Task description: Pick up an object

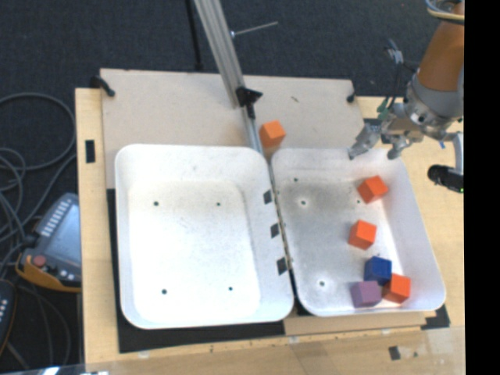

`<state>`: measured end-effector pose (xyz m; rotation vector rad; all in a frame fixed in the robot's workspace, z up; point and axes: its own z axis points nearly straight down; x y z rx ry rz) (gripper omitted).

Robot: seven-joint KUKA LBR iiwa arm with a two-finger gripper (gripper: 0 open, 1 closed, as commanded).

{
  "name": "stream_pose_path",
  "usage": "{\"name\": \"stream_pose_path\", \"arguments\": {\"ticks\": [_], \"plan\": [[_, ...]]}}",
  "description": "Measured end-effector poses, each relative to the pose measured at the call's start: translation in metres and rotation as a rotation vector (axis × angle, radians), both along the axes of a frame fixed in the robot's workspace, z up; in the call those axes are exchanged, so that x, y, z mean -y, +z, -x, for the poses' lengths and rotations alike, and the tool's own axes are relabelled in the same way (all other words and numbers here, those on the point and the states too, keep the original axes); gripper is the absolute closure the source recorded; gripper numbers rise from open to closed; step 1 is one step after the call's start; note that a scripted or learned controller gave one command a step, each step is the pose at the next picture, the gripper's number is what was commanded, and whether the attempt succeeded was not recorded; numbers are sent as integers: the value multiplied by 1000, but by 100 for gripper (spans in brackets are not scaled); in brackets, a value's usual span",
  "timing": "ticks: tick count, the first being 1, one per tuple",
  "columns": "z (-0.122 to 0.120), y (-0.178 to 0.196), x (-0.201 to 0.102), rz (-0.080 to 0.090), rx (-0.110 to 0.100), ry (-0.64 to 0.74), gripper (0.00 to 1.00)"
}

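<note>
Claw point(376, 148) hovering wide open, holding nothing, at right bin's point(418, 225) far edge; nearest orange cube point(373, 188) lying just below; advise descending squarely astride it before closing

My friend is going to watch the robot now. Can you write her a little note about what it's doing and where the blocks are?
Gripper: jaws open, holding nothing, hovering over the top edge of the right bin.
Blocks in the right bin: orange block nearest the gripper, second orange block below it, then a cluster at the bottom corner: blue block, purple block, third orange block.
A stray orange block sits outside, behind the bins.
Done: nothing picked yet.
Left: lower, grab one block, lift it.
</note>
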<state>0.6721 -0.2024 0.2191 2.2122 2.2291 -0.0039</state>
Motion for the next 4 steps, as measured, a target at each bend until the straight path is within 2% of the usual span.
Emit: {"name": "stream_pose_path", "arguments": {"ticks": [1,2,3,4], "plan": [[36,-87,9,2,13,-6,0],[52,-96,12,7,24,-3,0],[107,-122,1,-1,0,-9,0],[104,-110,3,0,8,-14,100]]}}
